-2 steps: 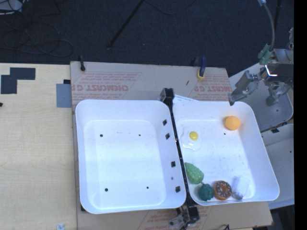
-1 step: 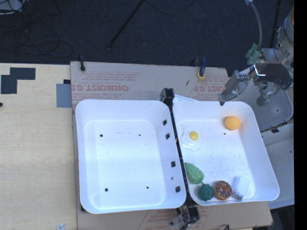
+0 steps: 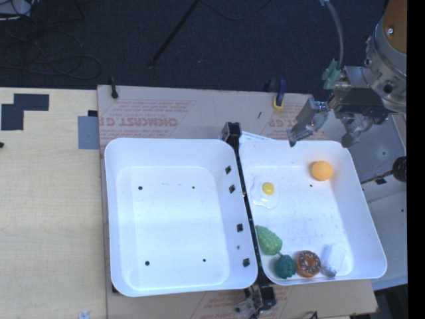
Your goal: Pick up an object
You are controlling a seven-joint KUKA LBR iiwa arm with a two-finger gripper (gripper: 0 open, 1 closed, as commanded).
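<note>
Orange round ball (image 3: 321,171), the likely object to pick, lies in the right white plastic bin (image 3: 362,198) near its far right corner; being round, it shows no long axis and no pointing direction. In the same bin lie a fried-egg toy (image 3: 267,193) near the middle divider, a light green leafy piece (image 3: 269,240), a dark teal lump (image 3: 285,266), a brown sprinkled doughnut (image 3: 307,263) and a pale white block (image 3: 335,258) along the near edge. Beside it stands the left white plastic bin (image 3: 109,198). The two-finger gripper (image 3: 321,132) hangs above the far rim, fingers spread apart, gripping nothing.

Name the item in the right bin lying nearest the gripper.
The orange ball, alone near the bin's far right corner, just below the open gripper; the other items lie farther off.
</note>
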